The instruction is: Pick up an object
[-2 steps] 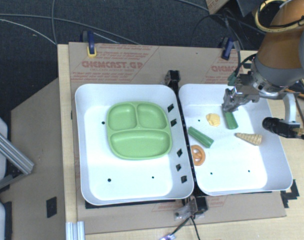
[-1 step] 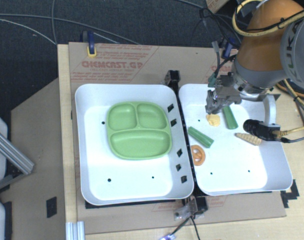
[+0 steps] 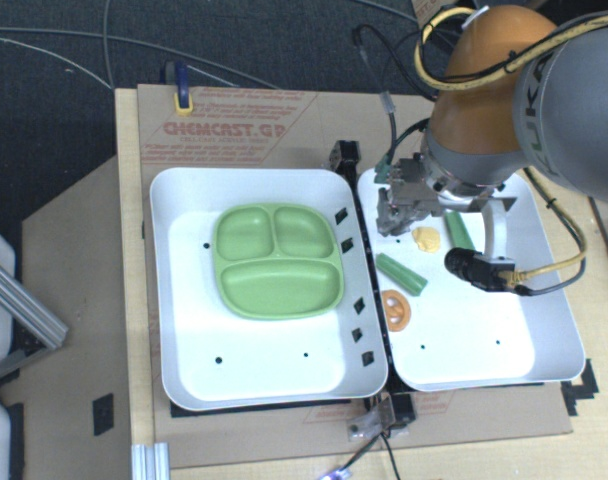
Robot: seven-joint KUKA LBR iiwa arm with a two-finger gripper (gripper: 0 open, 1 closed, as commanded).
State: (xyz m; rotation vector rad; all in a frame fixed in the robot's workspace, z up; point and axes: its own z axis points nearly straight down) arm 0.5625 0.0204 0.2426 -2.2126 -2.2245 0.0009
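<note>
Hovering low over the right bin [image 3: 544,353], gripper [image 3: 396,218] sits near its left wall; can't tell its state from this slanted overhead view, and nothing visibly held. Small yellow piece [image 3: 425,237] just beside it, green stick [image 3: 401,273] and orange pretzel [image 3: 395,309] below, second green piece [image 3: 457,231] partly under the arm. Left bin [image 3: 174,268] holds a green divided plate [image 3: 278,261].

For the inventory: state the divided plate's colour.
Light green: the divided plate, seen in the camera view.
</note>
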